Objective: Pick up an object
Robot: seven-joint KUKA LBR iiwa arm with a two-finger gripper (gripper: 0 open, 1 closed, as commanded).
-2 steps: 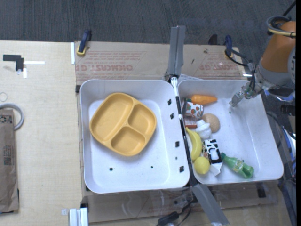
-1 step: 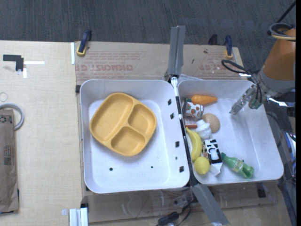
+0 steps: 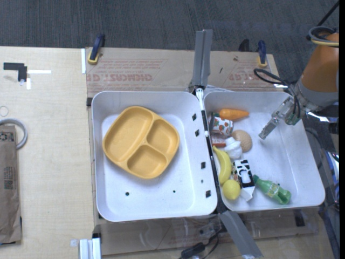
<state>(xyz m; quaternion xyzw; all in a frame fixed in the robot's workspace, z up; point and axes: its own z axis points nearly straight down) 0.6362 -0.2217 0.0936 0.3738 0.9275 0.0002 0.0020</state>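
**A:** You're at the approach step. The gripper point(image 3: 268, 129) hangs over the bare floor of the right bin point(image 3: 302, 166), slanting in from the right, and nothing sits between its tips. Whether the claw is apart or together, you cannot tell from up here; it looks like one thin grey wedge.

**B:** So what should I go for?

**A:** Your pickings all crowd the right bin's left side. The carrot point(image 3: 234, 113) lies near the top wall, smooth and tapered. Below it sits a small can point(image 3: 221, 125), then a round tan ball point(image 3: 244, 141) nearest the gripper. The banana point(image 3: 221, 165) curves along the divider, the lemon point(image 3: 231, 189) just under it, and a green bottle point(image 3: 273, 191) lies on its side a little apart.

**B:** And the left bin?

**A:** It holds a yellow tray point(image 3: 141, 141), a three-part hard plastic dish, wide and shallow, likely poor for a two-finger pinch.

**B:** Next move?

**A:** You'd swing left and drop. The bottle looks easiest, since it has room around it; the glossy round ones may slip.
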